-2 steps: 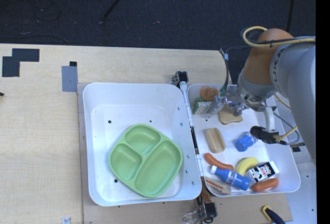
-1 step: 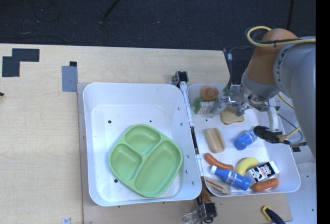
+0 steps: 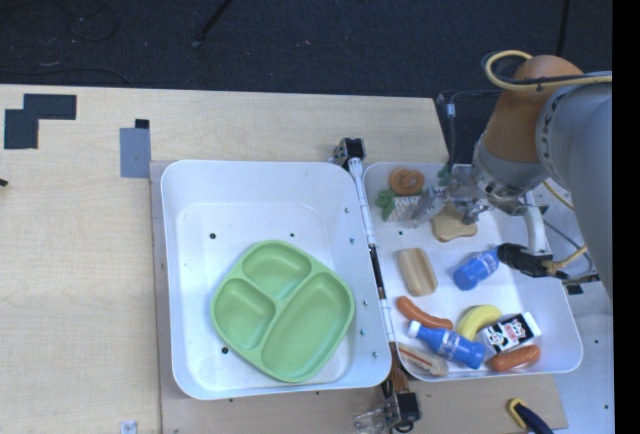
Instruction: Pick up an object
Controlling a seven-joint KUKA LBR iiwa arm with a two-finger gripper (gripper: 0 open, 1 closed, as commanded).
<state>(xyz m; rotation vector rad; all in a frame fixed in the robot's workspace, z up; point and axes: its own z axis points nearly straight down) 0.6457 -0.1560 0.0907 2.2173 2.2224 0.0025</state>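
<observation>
My gripper (image 3: 452,198) hangs low over the back of the right bin (image 3: 570,322), just above a tan toast slice (image 3: 456,228). A brown pretzel-like piece (image 3: 407,181) and a green-and-grey item (image 3: 397,206) lie just to its left. In front of them lie a hot dog bun (image 3: 417,271) and a small blue cup (image 3: 476,268). Toward the front are a red sausage (image 3: 416,309), a banana (image 3: 477,318), a blue bottle (image 3: 449,344), a black-and-white carton (image 3: 511,331) and an orange sausage (image 3: 516,357). Nothing visibly hangs from the gripper.
The left bin (image 3: 190,222) holds a green divided plate (image 3: 283,310). A ridge with a clamp (image 3: 350,152) separates the two bins. The grey arm (image 3: 570,137) with its orange band covers the right bin's back right corner. Bare bench (image 3: 70,262) lies to the left.
</observation>
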